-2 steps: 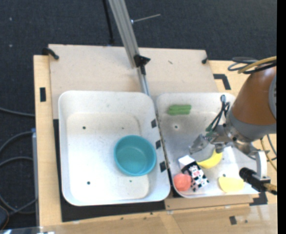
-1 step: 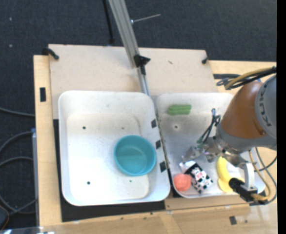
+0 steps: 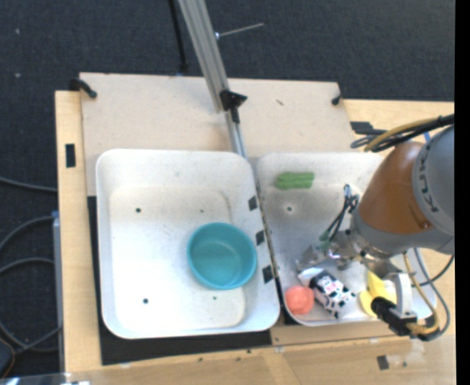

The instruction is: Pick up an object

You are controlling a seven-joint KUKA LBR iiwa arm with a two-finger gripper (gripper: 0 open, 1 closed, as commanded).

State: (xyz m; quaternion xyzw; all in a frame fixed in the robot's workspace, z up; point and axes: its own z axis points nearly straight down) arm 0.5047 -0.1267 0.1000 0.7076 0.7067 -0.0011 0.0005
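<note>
The spotted toy (image 3: 332, 291), at the right bin's (image 3: 299, 215) front edge beside an orange ball (image 3: 299, 299) and just under the gripper (image 3: 319, 259), looks light, probably soft, best pinched across its middle; whether the gripper is open cannot be told.

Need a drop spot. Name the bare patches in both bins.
Left bin: bare everywhere but the blue bowl, widest at its far left. Right bin: a strip between green block and gripper; near edge crowded with orange ball, spotted toy.

Glossy teal plastic bowl (image 3: 221, 255), matt white plastic bins (image 3: 155, 207), pale matt wooden bench (image 3: 163, 111).
</note>
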